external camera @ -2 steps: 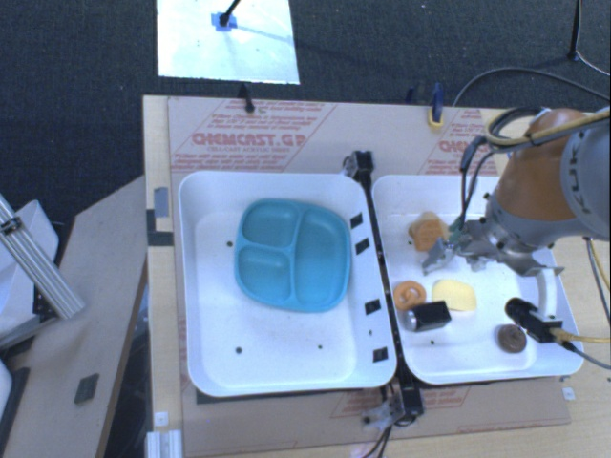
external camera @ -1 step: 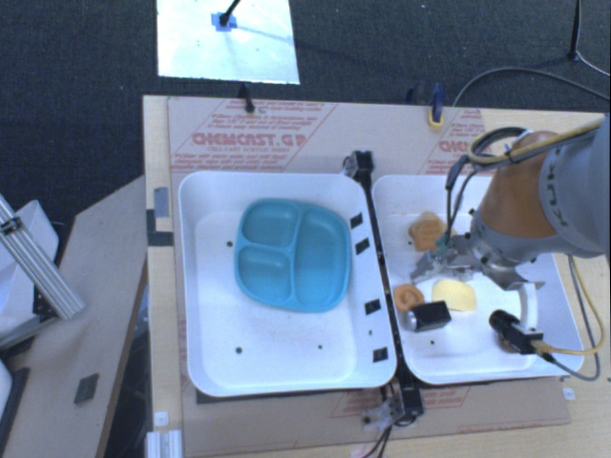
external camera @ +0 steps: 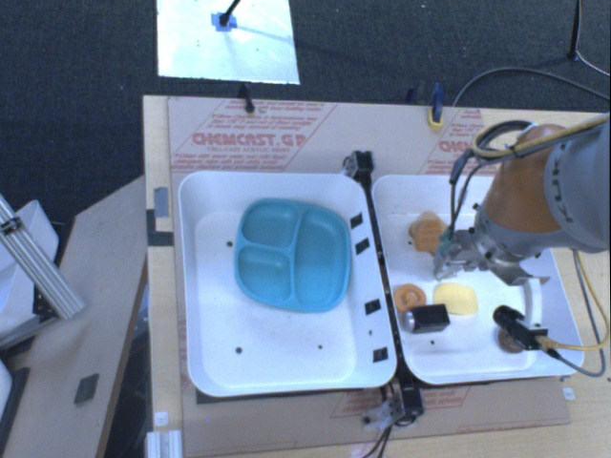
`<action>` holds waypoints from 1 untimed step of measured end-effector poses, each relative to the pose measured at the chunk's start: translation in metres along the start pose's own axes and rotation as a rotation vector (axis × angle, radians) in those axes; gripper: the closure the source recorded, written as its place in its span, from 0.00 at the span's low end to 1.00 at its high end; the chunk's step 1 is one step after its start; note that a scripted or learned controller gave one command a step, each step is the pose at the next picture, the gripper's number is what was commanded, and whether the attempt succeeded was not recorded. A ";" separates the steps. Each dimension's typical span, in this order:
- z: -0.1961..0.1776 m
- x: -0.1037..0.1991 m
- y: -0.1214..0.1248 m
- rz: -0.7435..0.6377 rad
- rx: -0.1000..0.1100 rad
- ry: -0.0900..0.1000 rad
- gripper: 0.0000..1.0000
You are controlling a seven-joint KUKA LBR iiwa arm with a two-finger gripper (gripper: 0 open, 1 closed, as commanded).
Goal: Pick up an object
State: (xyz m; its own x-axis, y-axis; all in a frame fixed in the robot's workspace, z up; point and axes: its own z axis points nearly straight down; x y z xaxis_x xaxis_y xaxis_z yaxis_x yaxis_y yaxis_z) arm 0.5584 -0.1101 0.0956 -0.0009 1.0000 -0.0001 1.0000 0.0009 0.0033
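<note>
So we've got the gripper (external camera: 444, 260) low in the right bin (external camera: 477, 365), just above a pale yellow wedge (external camera: 457, 300), maybe foam. An orange ring (external camera: 411, 298) and black block (external camera: 428, 318) lie beside it. Can't tell its grip state.

- Floor (external camera: 76, 55): dark carpet with a fine speckled weave, visible along the top and left of the view.
- Bench top (external camera: 286, 132): pale board covered by a sheet printed with red lettering.
- White panel (external camera: 227, 27): square, lying on the floor beyond the bench; a small blue marker sits on it and a thin dark rod crosses it.
- Side surface (external camera: 95, 284): tan, adjoining the bench at left.
- Metal rail (external camera: 38, 265): silver, angled at the left edge.
- Black cables (external camera: 535, 60): looped on the floor at upper right.
</note>
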 end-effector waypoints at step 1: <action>-0.043 -0.002 0.001 -0.003 -0.001 -0.001 1.00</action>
State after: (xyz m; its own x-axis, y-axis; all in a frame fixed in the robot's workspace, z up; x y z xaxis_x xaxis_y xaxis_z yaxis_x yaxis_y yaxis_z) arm 0.5595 -0.1124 0.1385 -0.0034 1.0000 -0.0009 1.0000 0.0034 0.0039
